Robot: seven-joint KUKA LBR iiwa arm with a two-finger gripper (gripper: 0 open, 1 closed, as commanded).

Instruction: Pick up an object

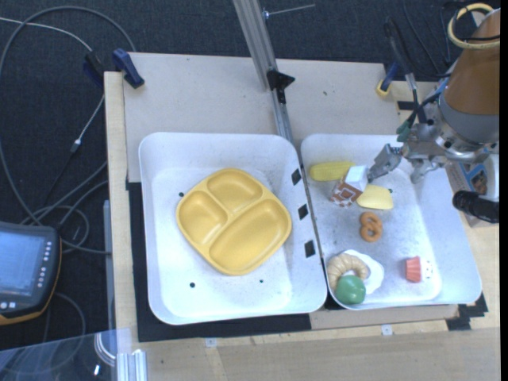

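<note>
The grey arm [468, 94] reaches in from the right; its fingers [386, 163] angle down-left, spread apart.

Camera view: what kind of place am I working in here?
Probably a robotics lab test bench, not a kitchen: two white bins on a board, toy food such as a pretzel, loose cables and a handheld controller screen.

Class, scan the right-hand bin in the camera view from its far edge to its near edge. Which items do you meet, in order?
Corn cob → pretzel → red block → green ball.
</note>
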